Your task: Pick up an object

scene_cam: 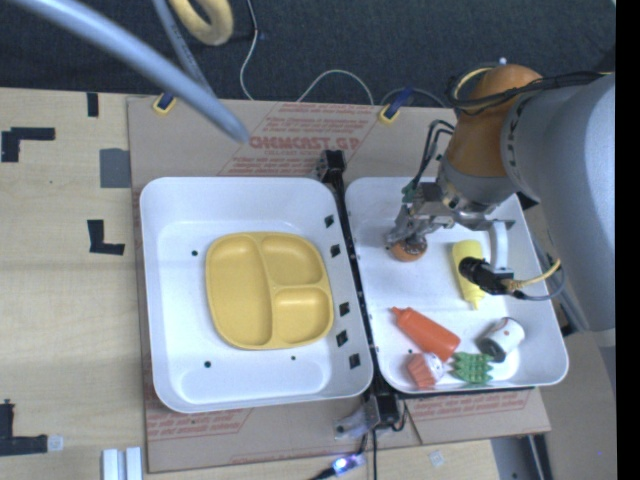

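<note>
Small, round and orange-brown, the object under the gripper lies on the floor of the right bin, in its upper left part, near the divider between the two bins. The gripper hangs directly over it, the dark tips reaching down to its top edge, so only the lower half of the object shows. Whether the fingers are spread or pressed together cannot be told, since the wrist and cabling cover them from above, and it is also unclear whether they touch the object.

The arm enters from the right, its grey body cut off by the frame edge, with the orange band just above the wrist.

Lower in the same bin lie a yellow item with a dark end, an orange carrot-shaped piece, a small red-and-white piece, a green spiky piece, and a white and dark rounded object near the right corner. These are small and their exact shapes are hard to make out.

The left bin holds a yellow divided plate with three compartments, lying flat near the middle.

Both bins sit on a cardboard sheet on the desk. A blurred grey bar crosses the top left, and a yellow looped thing is partly cut off by the top edge.
</note>
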Controlling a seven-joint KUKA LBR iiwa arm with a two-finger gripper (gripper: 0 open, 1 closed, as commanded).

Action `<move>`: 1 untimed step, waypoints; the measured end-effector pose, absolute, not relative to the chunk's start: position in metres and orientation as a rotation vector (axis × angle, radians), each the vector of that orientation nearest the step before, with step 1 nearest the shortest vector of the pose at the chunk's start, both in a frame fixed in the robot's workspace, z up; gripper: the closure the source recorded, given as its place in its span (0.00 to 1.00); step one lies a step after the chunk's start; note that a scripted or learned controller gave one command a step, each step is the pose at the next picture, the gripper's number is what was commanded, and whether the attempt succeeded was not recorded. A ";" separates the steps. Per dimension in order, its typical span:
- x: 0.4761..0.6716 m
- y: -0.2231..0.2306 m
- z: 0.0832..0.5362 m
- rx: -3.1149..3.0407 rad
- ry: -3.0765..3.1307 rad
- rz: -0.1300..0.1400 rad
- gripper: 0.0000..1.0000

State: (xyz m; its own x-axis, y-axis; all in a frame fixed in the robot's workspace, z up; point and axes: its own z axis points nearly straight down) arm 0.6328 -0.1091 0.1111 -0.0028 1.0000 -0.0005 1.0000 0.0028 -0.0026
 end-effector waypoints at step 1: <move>0.635 -0.110 0.154 -2.221 -2.225 -0.003 1.00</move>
